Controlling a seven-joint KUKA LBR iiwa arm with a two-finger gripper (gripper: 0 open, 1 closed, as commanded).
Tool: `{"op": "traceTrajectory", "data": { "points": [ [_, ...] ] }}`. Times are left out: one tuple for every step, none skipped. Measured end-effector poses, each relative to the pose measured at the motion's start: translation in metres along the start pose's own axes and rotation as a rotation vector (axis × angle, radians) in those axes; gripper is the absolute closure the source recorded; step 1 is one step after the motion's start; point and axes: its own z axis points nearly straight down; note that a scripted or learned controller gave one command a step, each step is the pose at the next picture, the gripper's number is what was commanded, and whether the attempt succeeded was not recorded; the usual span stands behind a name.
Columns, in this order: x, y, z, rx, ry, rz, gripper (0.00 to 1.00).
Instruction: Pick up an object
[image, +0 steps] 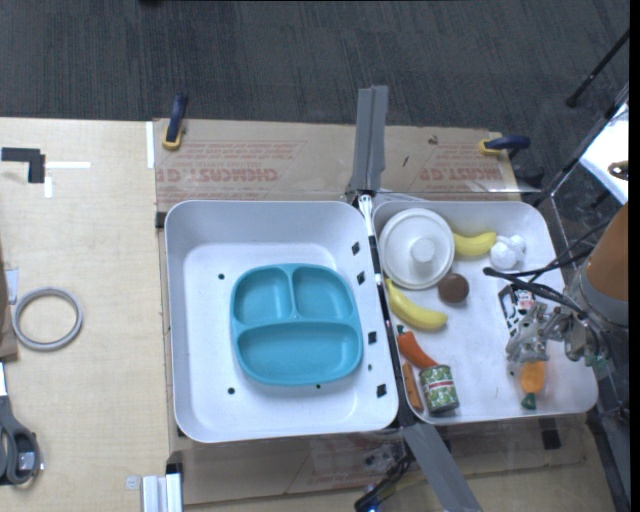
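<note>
Camera view is showing the end effector (528, 345) hovering over the small orange plastic carrot (533, 380) lying in the right white bin (480, 400); grip state cannot be told. Carrot, sitting near the rim, risks slipping away.

Arm (612, 275) cut off by right edge. Gripper (527, 343) fingers lost in clutter, state unclear. Scissors (15, 450) cut by left edge. Carrot (533, 380) partly hidden under gripper. Can (438, 390) label unreadable.
</note>
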Motion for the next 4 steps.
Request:
{"op": "traceTrajectory", "data": {
  "points": [
    [0.000,0.000,0.000,0.000,0.001,0.000,0.00],
    [0.015,-0.006,0.010,0.001,0.003,-0.021,0.00],
    [0.004,-0.002,0.009,0.001,0.001,-0.107,0.00],
    [0.003,-0.001,0.000,0.001,-0.002,-0.109,1.00]
  ]
}}
